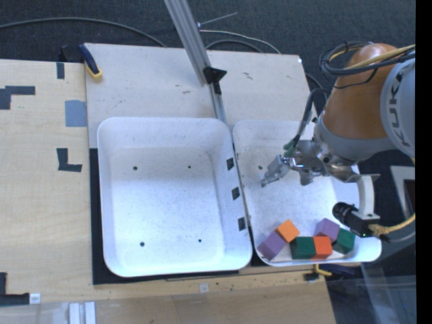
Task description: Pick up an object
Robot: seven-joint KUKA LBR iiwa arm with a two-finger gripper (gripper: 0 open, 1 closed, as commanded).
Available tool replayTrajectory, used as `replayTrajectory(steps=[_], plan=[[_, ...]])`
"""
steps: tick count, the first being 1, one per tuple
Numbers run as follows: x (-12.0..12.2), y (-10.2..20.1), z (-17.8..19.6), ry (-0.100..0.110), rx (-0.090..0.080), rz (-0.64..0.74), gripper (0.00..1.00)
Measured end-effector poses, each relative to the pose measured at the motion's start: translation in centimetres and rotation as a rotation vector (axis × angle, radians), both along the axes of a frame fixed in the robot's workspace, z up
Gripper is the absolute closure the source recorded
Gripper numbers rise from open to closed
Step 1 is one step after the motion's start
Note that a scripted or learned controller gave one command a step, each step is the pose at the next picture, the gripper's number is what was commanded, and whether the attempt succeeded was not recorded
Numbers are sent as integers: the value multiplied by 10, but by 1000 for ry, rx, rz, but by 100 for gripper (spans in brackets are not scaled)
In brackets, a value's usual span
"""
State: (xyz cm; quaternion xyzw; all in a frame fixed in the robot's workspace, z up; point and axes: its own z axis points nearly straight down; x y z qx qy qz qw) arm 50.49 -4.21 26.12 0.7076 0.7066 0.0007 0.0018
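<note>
Several small blocks lie along the near edge of the right bin (251, 140): a purple block (272, 245), an orange block (288, 231), a green block (303, 248), an orange-red block (322, 246), a second purple block (327, 229) and a green block (344, 240). My gripper (274, 171) hangs over the middle of the right bin, well above and behind the blocks. Nothing shows between its fingers. The grey and orange arm comes in from the right.
The left bin (108, 181) lies beside the right one, with black clips (235, 193) along the shared wall. A metal post (189, 29) slants up behind the bins. A black cable fitting (347, 216) overhangs the right bin's near right corner.
</note>
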Motion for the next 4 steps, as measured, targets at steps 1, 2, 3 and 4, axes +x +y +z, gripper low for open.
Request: replayTrajectory(steps=[1, 2, 3, 4], plan=[[-17, 23, -73, 14, 2, 3, 0], [9, 77, -26, 1, 3, 10, 0], [34, -15, -53, 7, -3, -6, 0], [18, -8, -27, 4, 2, 2, 0]])
